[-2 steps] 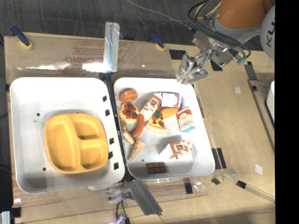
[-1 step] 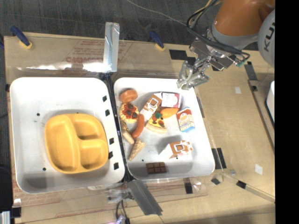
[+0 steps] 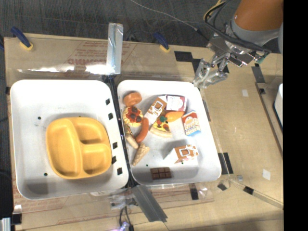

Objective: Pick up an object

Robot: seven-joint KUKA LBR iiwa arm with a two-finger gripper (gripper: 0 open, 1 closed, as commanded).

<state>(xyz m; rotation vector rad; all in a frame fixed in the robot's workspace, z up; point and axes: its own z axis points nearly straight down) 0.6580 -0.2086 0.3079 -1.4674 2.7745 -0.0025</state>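
Toy food, heaped in the right bin (image 3: 208, 150): a hot dog (image 3: 142, 130) at the middle, a pizza slice (image 3: 162, 124) just beside it, a round brown bun (image 3: 132, 98) toward the far left corner, an ice-cream cone (image 3: 140, 154) nearer the camera, a chocolate bar (image 3: 160, 173) against the near wall. Small printed cartons among them — a red-and-white one (image 3: 191, 124) to the right, a dark red one (image 3: 174, 102) behind, an orange-and-white one (image 3: 186, 153) lying apart in front; print on all too small to read. Sat in the left bin (image 3: 24, 95), a yellow divided tray (image 3: 78, 147). Hovered above the far right corner of the right bin, outside its rim, the gripper (image 3: 208, 76), fingers parted a little and nothing between them, well apart from the toys. Lay beneath both bins a brown cardboard-like sheet (image 3: 240, 129) with faint red printing at the far edge, illegible, and black tape marks; blue clamps (image 3: 22, 37) along the far side. Dark ribbed floor (image 3: 57, 8) beyond, crossed by a thin cable.
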